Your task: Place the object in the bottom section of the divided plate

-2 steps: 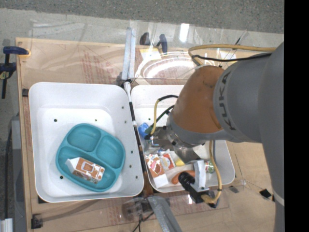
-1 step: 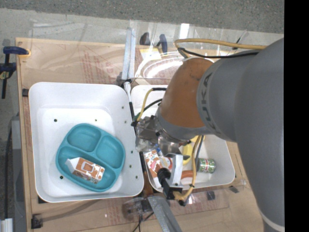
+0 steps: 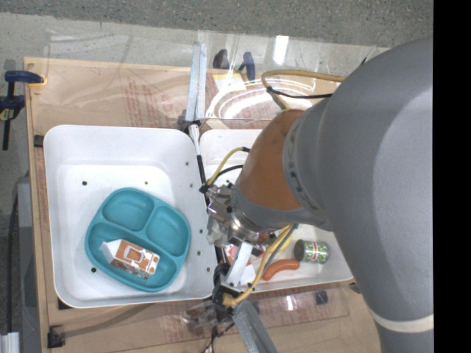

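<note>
A small carton [image 3: 132, 256] lies in the teal plate's [image 3: 110, 223] bottom section (left bin [image 3: 73, 160]). The gripper [image 3: 237, 259] hangs over the right bin [image 3: 335, 271]; its state I cannot tell.

Left white bin [image 3: 73, 153]: teal divided plate [image 3: 138, 237], three sections. A small white-and-orange carton [image 3: 132, 257] lies on its side in the plate's large bottom section. Right white bin [image 3: 221, 144]: green can [image 3: 313, 251] on its side, orange carrot-shaped item [image 3: 280, 268] just beside it. The grey arm [image 3: 368, 175] with orange band [image 3: 268, 171] hangs over the right bin, gripper [image 3: 239, 259] low near the divider between bins. Yellow and black cables [image 3: 221, 169] loop around the wrist.
</note>
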Robot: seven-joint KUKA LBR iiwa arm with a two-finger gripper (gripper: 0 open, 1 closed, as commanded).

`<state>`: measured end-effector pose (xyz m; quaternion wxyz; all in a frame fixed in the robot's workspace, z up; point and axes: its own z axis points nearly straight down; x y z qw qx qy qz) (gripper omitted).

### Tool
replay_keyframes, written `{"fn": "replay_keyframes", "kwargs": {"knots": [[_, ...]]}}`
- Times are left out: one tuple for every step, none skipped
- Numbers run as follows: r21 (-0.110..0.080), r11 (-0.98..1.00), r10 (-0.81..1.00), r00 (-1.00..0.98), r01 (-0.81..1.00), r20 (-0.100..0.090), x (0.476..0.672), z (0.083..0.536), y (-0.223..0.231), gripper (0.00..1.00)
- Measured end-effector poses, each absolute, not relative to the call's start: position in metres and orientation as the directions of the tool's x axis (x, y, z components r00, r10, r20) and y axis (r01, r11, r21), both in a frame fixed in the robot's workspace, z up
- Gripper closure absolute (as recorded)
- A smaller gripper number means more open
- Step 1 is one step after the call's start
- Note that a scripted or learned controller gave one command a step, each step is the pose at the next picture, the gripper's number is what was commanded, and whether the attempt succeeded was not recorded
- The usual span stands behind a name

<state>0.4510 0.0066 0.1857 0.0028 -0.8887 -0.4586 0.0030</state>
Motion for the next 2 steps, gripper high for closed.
{"fn": "replay_keyframes", "kwargs": {"knots": [[-0.005, -0.778, 0.628, 0.778, 0.628, -0.003, 0.542, 0.213, -0.004, 1.0], [-0.004, -0.976, 0.22, 0.976, 0.22, -0.004, 0.505, 0.233, -0.024, 1.0]]}}
